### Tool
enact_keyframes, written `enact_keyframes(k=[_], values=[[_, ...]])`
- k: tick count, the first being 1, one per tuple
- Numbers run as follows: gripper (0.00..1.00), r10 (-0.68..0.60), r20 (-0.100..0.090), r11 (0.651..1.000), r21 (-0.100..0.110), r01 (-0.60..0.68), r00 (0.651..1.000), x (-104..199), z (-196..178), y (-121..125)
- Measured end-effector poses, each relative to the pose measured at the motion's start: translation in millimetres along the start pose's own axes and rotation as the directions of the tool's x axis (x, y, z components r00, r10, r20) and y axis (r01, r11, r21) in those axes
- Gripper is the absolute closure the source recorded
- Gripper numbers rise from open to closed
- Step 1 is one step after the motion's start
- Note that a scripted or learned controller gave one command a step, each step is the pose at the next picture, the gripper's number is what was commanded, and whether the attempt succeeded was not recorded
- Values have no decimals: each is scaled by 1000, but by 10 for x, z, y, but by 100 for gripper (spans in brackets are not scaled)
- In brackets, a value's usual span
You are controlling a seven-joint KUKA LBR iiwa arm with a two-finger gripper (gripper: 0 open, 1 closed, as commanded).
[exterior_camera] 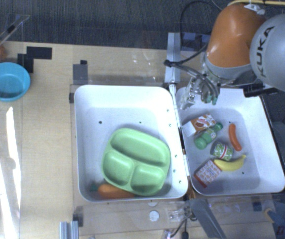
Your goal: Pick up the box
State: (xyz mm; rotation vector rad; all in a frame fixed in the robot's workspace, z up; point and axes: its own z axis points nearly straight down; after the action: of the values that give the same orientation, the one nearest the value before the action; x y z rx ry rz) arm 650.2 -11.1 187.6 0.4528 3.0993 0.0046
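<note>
box (208, 173) lies at the right bin's (269, 180) front, well apart from the end effector (198, 94), grip state unclear.

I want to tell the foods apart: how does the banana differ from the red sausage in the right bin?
The banana is yellow and curved, while the red sausage is straight. The banana lies almost crosswise near the bin's front; the sausage lies more lengthwise, farther back. The banana touches a small can; the sausage lies apart. Both are long and rest in the right bin.
</note>
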Motion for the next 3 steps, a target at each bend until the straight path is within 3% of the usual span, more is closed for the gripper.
enact_keyframes(k=[1,3], values=[[100,-247,-2,969,-1,247,969,477,7,73],[100,-243,17,970,-7,243,970,437,-248,116]])
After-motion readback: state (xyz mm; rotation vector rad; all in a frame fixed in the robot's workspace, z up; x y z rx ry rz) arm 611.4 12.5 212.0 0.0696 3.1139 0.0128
